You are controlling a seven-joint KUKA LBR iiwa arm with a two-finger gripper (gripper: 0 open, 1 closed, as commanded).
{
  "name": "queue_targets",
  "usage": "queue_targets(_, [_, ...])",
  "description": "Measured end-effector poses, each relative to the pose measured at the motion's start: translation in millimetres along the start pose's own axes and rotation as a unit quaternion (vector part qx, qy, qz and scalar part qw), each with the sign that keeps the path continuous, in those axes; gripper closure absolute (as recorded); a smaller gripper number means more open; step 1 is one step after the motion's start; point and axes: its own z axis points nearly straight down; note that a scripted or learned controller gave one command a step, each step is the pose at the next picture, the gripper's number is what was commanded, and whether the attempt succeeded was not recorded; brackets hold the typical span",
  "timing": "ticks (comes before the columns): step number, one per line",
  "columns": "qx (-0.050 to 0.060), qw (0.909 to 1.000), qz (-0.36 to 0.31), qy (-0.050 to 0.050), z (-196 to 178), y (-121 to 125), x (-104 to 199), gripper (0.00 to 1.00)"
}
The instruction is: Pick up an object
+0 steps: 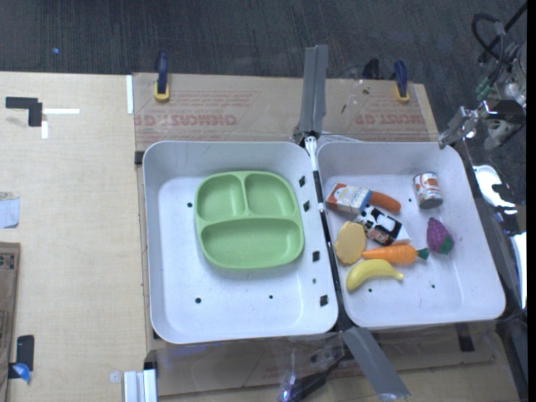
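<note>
The right bin [469,300] holds several toy foods. A white and orange carton [347,198] lies beside an orange sausage [385,200]. A small can [428,189] sits near the far wall and a purple grape bunch [439,235] lies below it. A black and white packet [381,224], a tan round piece [351,242], a carrot [392,255] and a yellow banana [373,272] cluster in the middle. My gripper [471,124], a cabled metal assembly, hangs at the view's right edge over the bin's far right corner, apart from all the toys.
The left bin [167,308] holds a green divided plate [249,219]. A grey divider post [315,90] rises behind the seam between the bins. Blue clamps [162,78] pin cardboard at the back. The wooden bench [67,224] extends left.
</note>
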Motion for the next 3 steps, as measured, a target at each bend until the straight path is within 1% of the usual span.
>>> queue_targets(1, [0.000,0.9997,-0.026,0.000,146,-3,18,0.00])
queue_targets(2, [-0.001,0.9928,-0.120,-0.001,167,19,19,0.00])
queue_targets(3, [-0.001,0.9919,-0.127,0.002,177,-6,0,0.00])
